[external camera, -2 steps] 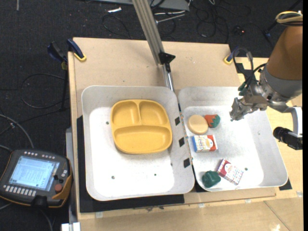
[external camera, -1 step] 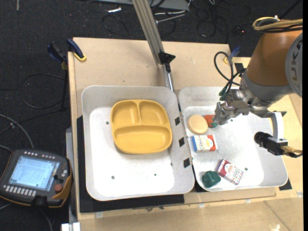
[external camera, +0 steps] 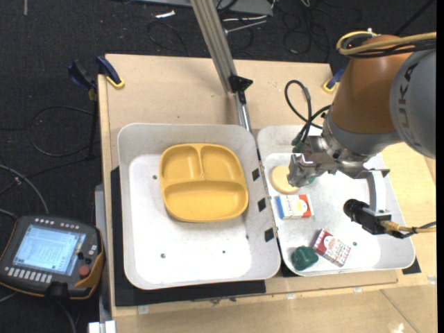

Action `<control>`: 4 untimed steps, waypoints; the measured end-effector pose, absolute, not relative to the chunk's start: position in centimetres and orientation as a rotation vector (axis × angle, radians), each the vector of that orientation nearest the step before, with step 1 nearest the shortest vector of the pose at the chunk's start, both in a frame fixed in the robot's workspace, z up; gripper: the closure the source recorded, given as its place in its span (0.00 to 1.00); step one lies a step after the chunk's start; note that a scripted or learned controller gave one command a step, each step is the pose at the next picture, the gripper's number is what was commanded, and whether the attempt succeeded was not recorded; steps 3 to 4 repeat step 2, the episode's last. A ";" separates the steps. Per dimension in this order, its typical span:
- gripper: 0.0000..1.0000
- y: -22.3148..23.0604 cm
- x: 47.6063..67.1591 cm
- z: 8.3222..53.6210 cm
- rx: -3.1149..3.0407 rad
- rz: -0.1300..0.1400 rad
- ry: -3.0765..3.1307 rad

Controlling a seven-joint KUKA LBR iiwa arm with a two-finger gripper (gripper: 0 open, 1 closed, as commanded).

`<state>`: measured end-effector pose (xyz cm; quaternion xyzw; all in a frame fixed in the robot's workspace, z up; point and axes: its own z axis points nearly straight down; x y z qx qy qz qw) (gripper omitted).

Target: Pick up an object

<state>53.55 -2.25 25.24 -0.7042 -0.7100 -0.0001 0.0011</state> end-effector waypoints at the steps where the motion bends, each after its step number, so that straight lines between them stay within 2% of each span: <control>1: 1.00 2.7 53.8 24.7 -2.211 0.001 -2.229; 2: 1.00 7.3 52.6 23.6 -2.210 0.002 -2.228; 4: 1.00 7.3 52.6 23.6 -2.210 0.002 -2.228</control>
